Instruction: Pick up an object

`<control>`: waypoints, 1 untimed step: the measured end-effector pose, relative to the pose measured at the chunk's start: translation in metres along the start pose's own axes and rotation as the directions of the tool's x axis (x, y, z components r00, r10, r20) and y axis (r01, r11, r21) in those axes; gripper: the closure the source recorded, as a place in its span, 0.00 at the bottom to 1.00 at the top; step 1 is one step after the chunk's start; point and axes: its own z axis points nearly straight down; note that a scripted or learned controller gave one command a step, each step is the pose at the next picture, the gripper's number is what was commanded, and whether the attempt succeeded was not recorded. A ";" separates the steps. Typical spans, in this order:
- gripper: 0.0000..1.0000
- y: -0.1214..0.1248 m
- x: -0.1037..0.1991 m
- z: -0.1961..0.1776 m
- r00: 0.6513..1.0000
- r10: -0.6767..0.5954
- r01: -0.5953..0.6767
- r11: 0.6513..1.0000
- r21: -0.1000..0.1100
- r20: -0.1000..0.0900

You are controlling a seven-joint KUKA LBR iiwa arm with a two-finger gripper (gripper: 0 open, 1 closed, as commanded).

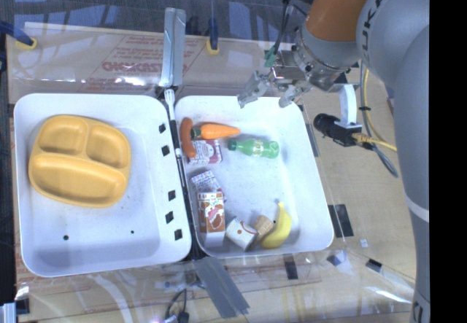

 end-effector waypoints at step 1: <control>0.00 0.012 -0.005 0.090 0.999 -0.046 0.046 0.999 0.001 0.000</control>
